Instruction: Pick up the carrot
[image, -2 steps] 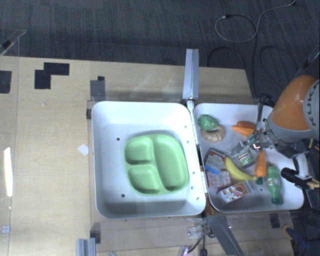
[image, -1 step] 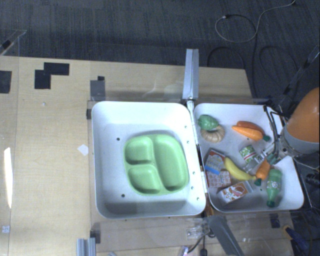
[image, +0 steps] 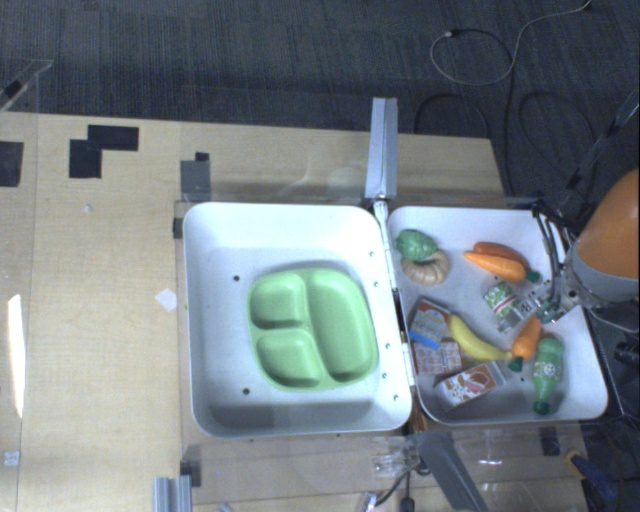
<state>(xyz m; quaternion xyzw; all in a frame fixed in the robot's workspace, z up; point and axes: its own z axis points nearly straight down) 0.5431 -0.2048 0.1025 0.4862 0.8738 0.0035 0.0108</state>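
1. Floor (image: 250, 50): dark grey carpet across the top of the view, fine ribbed texture.
2. Black cables (image: 480, 60) loop over the carpet at upper right.
3. Bench (image: 90, 330): pale wood surface under a clear, glossy sheet; a bright streak of reflected light near the left edge.
4. Black tape patches (image: 100, 148) stuck on the bench at upper left.
5. Grey metal post (image: 382, 145) stands upright at the bench's far side, centre-right.
6. Light: even, soft, no hard shadows.

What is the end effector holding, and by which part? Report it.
Cannot be told: the end effector hangs over an orange piece beside the bottle; the carrot lies apart.
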